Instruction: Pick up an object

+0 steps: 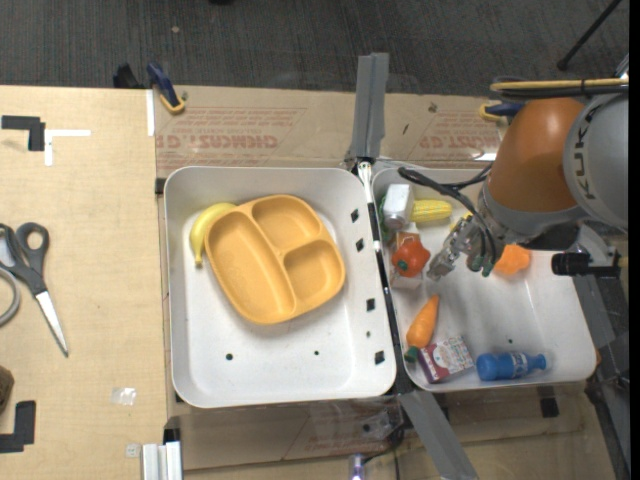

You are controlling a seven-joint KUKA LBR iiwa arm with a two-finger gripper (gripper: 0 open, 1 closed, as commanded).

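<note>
The gripper (450, 256) hangs in the right white bin (560, 368); finger state cannot be determined. The red plastic tomato (408, 257) lies just beside it, an orange plastic carrot (423, 321) nearby.

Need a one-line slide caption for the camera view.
Gripper hovers in right white bin beside red toy pepper; yellow divided plate in left.

Scissors (35, 278) on wooden bench (80, 368) (left edge); blue clamp (165, 86) near cardboard.

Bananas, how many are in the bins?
1. The banana lies in the left bin, tucked against the yellow plate's left edge. Another could be hidden under the arm over the right bin.
</note>
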